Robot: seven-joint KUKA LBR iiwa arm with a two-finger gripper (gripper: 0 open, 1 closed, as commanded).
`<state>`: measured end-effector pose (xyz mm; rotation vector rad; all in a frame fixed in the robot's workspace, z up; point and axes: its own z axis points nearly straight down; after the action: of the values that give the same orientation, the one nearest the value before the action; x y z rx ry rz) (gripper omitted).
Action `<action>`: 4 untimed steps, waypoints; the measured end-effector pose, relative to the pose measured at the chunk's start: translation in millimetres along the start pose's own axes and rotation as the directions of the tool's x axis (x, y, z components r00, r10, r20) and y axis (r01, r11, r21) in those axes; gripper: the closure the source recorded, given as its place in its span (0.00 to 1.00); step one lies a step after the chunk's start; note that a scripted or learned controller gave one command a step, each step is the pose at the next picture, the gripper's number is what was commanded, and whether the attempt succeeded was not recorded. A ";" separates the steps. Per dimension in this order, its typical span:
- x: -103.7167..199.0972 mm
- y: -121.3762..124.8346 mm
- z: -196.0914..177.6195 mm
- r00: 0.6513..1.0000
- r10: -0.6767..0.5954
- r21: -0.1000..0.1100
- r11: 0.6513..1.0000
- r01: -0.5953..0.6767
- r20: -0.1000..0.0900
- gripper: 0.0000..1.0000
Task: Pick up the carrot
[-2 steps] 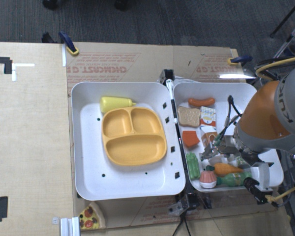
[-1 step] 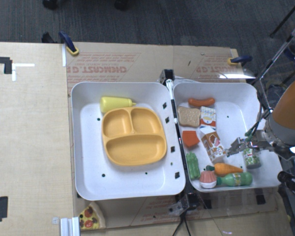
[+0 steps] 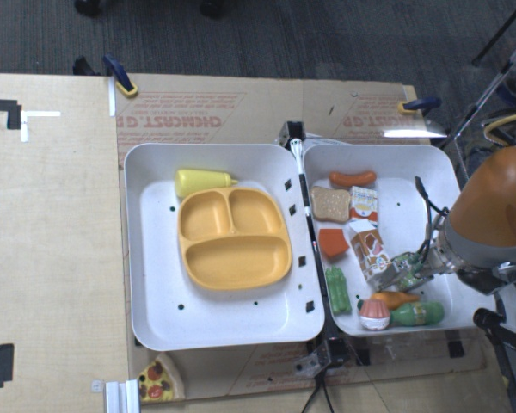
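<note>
Pincer (image 3: 406, 269) low in the right bin (image 3: 443, 175), just above the carrot (image 3: 394, 299).

Pincer width cannot be judged from the camera view, since its tip blurs into a crinkled packet (image 3: 371, 252); nothing shows clearly between its tips, so I would not call anything held. From the right bin's centre the carrot lies toward six o'clock, near the front wall, a small orange piece touching a white and pink egg-shaped toy (image 3: 374, 314) at its seven o'clock and a green vegetable (image 3: 417, 315) at its five o'clock. It looks like a light, stiff plastic toy with a smooth, probably slippery skin. Its thicker middle seems the best place to grip, across the narrow width, though crowded neighbours leave little room.
</note>
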<state>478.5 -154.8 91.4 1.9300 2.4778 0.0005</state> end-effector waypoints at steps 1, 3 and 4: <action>97.5 25.9 -100.1 0.998 -0.070 -0.001 0.998 0.070 0.002 0.00; 152.4 40.4 -103.8 0.863 -0.506 -0.001 0.863 0.506 0.002 0.00; 104.4 30.6 -222.2 0.741 -0.672 -0.001 0.741 0.672 0.004 0.00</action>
<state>482.4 -46.1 313.6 0.9076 3.0025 -0.0009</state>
